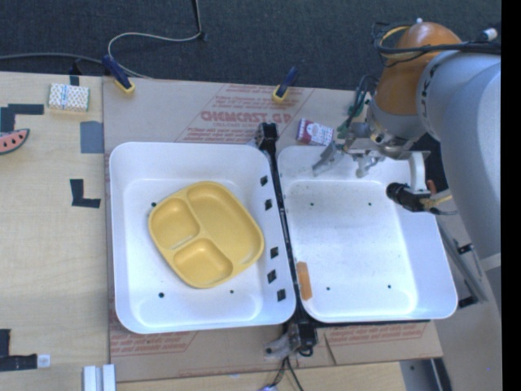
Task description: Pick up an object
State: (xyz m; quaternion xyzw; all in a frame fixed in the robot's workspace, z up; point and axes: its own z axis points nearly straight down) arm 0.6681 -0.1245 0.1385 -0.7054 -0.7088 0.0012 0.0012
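Gripper (346,160) fingers look spread and hold nothing as we hover over the upper edge of the right bin (423,300), right of frame centre. Our likeliest target, a small orange object (304,280), lies at that bin's lower left; next we must travel there and descend.

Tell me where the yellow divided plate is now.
The yellow divided plate lies in the left bin, near its middle, left of the divider between the bins.
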